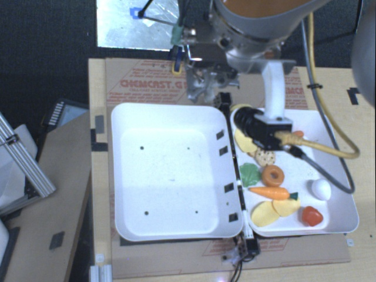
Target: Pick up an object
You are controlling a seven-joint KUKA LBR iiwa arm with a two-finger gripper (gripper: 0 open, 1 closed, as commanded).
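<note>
The right bin (pixel 346 216) holds several toy foods. Among them are a yellow banana piece (pixel 242 140), a cookie (pixel 265 156), a green leaf (pixel 249 174), a brown donut (pixel 272 175), an orange carrot (pixel 269 192), a white egg (pixel 321 189), two yellow slices (pixel 265 214) and a red piece (pixel 312 216). My gripper (pixel 204 89) hangs at the back edge of the bins, near the divide between them, above the cardboard. Nothing shows in its grasp. The arm's wide grey and orange body hides the area above it.
The left bin (pixel 120 157) lies beside the right one. A white bracket (pixel 274 93) with a black unit (pixel 258 128) and yellow cable (pixel 329 151) reaches over the back of the right bin. Cardboard (pixel 141 81) underlies both bins.
</note>
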